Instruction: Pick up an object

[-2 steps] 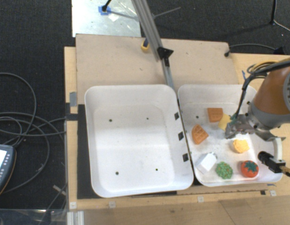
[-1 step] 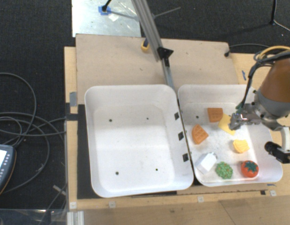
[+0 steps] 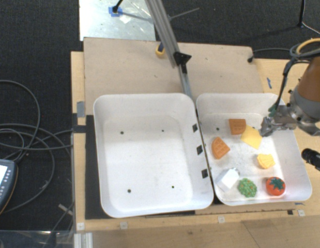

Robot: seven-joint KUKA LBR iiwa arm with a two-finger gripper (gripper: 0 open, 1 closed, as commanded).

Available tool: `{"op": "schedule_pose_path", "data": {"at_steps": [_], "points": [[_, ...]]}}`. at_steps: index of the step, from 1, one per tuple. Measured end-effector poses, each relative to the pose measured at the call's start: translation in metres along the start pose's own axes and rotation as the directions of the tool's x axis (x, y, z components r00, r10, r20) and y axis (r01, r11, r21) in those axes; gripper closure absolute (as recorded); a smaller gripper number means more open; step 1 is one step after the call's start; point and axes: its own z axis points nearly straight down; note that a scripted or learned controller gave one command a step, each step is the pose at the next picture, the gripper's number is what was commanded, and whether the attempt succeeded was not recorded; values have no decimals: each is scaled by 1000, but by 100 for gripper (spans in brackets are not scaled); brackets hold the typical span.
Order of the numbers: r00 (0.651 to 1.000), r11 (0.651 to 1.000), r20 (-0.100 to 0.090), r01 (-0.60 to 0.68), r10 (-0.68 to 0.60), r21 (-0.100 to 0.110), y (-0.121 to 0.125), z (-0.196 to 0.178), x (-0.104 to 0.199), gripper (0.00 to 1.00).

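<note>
The right bin (image 3: 299, 190) holds several small objects. A brown square block (image 3: 237, 126) lies near its back, with a yellow wedge (image 3: 251, 137) just right of it. An orange cracker-like piece (image 3: 219, 148) sits at the left, a small yellow piece (image 3: 265, 161) at the right. Along the front lie a white block (image 3: 228, 179), a green bumpy ball (image 3: 247, 187) and a red tomato-like toy (image 3: 275, 186). My gripper (image 3: 268, 126) hangs low at the bin's right side, right beside the yellow wedge's right edge. Nothing is visibly held in it.
The left bin (image 3: 149, 200) sits beside the right one on the brown bench. A grey pole (image 3: 162, 19) slants down from the top to the gap between the bins. Cables and a pendant (image 3: 2, 182) lie on the floor at left.
</note>
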Motion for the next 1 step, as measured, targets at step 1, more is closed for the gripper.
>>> {"op": "schedule_pose_path", "data": {"at_steps": [1], "points": [[1000,1000,0,1,-1,0,3,-45,5,100]]}}
